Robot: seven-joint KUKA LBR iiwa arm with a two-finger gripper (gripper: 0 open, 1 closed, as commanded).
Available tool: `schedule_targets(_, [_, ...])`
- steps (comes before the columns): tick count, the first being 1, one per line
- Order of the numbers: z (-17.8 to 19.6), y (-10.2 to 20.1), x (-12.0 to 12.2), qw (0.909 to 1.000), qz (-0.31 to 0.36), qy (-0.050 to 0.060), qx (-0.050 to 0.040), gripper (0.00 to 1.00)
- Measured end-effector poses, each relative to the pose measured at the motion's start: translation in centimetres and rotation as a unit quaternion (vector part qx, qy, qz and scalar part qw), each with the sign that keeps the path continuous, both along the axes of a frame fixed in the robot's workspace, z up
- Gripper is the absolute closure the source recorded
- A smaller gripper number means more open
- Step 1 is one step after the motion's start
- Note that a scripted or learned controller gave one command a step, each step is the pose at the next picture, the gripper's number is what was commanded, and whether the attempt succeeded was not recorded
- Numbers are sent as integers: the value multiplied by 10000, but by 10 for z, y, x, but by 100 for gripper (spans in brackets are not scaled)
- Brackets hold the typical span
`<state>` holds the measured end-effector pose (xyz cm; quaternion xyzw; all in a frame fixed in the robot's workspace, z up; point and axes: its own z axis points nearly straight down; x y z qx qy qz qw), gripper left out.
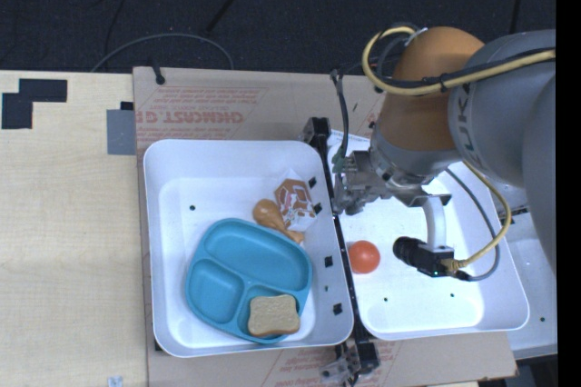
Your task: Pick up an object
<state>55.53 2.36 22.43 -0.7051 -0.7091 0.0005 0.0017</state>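
Two shallow white bins side by side on a pale wooden counter [64, 222], meeting at a black divider at frame centre. In the right bin [472, 308], a small red ball [364, 257] low beside the divider, with bare white floor open below and to its right. Above it, at the bin's upper left, the gripper [349, 187], close to the divider; opening impossible to judge, nothing seen between fingers. Left bin [168, 194] crowded: blue sectioned tray [236, 272] carrying a bread slice [273, 314], a tan toy drumstick [270, 214] and crinkled wrapper [295, 199] at its upper right. Cardboard [227, 108] beneath; dark floor across the top.
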Motion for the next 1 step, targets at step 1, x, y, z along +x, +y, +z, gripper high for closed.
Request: schedule_targets(1, [-6, 60, 13, 10000, -1, 1, -1, 100])
